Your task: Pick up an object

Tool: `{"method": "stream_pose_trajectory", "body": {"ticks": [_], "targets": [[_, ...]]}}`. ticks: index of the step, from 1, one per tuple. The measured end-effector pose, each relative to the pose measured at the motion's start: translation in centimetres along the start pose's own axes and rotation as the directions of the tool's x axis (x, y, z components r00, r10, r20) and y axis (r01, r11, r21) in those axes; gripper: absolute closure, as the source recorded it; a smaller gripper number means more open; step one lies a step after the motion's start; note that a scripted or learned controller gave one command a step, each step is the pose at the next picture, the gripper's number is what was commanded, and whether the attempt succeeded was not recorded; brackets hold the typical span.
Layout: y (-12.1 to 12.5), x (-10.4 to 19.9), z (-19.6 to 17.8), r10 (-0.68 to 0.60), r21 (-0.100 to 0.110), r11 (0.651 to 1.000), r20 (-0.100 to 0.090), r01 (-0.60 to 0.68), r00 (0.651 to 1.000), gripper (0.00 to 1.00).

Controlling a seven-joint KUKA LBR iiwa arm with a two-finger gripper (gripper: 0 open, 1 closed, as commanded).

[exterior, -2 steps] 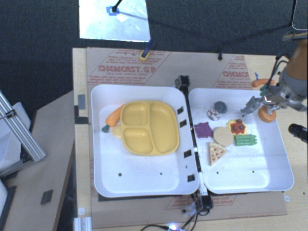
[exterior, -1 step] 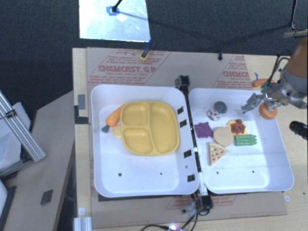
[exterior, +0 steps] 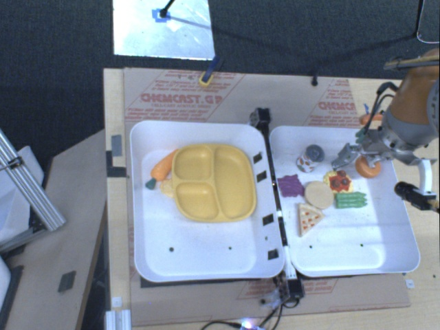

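Arm (exterior: 416, 108): reaching in from the right, over the far right corner of the right bin (exterior: 385, 253).
Gripper (exterior: 352, 155): low over the right bin, fingers spread, nothing between them.
Near gripper: orange piece (exterior: 369, 168) just beside; red-yellow piece (exterior: 338, 181) just below.
Right bin: cup (exterior: 314, 153), small jar (exterior: 304, 163), purple piece (exterior: 290, 185), round cracker (exterior: 318, 195), green beans (exterior: 350, 200), pizza slice (exterior: 309, 218).
Left bin (exterior: 206, 256): yellow tray (exterior: 210, 182) with three compartments; carrot (exterior: 163, 165) touching its left edge, perhaps partly under it.
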State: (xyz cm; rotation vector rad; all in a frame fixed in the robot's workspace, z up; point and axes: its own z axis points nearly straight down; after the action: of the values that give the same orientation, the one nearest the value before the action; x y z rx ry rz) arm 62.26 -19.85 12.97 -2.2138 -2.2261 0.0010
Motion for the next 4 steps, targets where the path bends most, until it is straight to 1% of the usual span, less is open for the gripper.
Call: {"method": "stream_pose_trajectory", "body": {"ticks": [1, 2, 3, 4], "targets": [[0.1, 0.0, 3.4, 0.000, -0.005, 1.000, 0.001, 0.000, 1.000, 0.00], [0.3, 0.0, 2.2, -0.003, -0.011, 1.000, 0.003, 0.003, 1.000, 1.00], [0.0, 0.4, -4.1, 0.000, -0.009, 1.000, 0.003, 0.000, 1.000, 1.00], [0.1, 0.4, -9.6, 0.000, -0.010, 1.000, 0.003, 0.000, 1.000, 1.00]]}}
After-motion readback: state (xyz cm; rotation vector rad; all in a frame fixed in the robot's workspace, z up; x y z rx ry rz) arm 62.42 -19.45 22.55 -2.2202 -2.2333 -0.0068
